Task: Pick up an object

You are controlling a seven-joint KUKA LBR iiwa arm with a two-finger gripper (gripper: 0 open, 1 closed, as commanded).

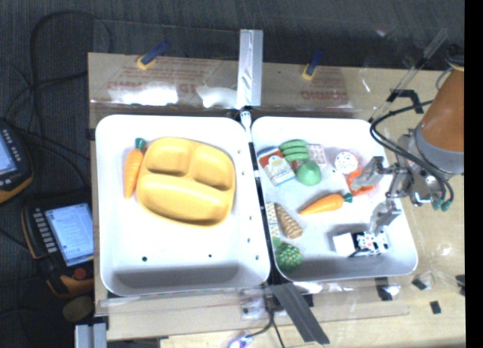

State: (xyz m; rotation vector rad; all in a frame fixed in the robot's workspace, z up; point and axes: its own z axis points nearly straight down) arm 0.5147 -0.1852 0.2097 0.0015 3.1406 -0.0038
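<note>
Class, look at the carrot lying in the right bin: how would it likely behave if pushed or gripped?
The carrot looks like a smooth, glossy toy, so it is probably light and a bit slippery. Its round, tapered body may roll or pivot when nudged. It lies slanted and apart from its neighbours, so a grip across the thick end seems safest.

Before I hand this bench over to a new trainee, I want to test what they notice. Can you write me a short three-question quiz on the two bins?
1. True or false: the yellow tray lies in the right bin.
2. Multiple choice: what lies right beside the yellow tray, on its left? A) a green ball B) a carrot C) a corn cob
3. Fill in: the arm's hand hovers over the ____ bin.

Key
1. False; it lies in the left bin.
2. B; the small carrot is there, and a second carrot lies in the right bin.
3. Right.
</note>
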